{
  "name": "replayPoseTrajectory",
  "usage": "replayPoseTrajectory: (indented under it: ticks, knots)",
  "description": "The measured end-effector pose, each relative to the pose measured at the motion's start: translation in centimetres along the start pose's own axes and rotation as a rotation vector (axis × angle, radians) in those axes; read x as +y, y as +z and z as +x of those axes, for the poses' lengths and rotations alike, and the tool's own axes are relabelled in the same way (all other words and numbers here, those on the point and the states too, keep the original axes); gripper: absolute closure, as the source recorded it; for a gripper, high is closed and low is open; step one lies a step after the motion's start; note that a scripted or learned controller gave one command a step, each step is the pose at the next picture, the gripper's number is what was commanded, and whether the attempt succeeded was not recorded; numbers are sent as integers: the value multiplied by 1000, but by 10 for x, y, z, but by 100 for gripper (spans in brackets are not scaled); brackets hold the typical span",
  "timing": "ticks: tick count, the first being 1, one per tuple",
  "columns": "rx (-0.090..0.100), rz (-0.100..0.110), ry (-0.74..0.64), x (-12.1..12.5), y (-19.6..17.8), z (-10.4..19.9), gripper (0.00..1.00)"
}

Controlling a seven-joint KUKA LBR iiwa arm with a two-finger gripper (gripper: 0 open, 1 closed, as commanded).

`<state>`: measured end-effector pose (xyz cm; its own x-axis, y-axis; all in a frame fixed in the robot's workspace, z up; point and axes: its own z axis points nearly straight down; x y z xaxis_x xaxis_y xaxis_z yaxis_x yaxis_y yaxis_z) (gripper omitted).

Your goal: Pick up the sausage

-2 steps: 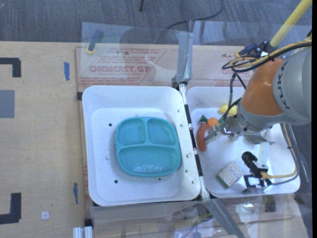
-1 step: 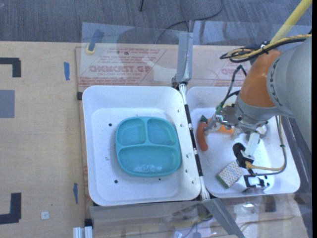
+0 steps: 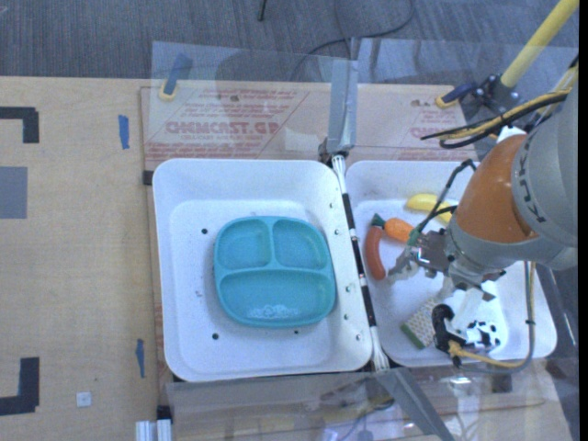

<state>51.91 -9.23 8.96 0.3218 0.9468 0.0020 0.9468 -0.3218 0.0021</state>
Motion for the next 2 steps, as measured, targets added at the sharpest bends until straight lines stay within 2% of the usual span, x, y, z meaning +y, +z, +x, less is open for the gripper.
replayPoseTrajectory:
  ticks: [1, 2]
  knots:
    - [-1, -4, 212, 34, 1, 9, 0]
    - [-2, 6, 121, -11, -12, -6, 0]
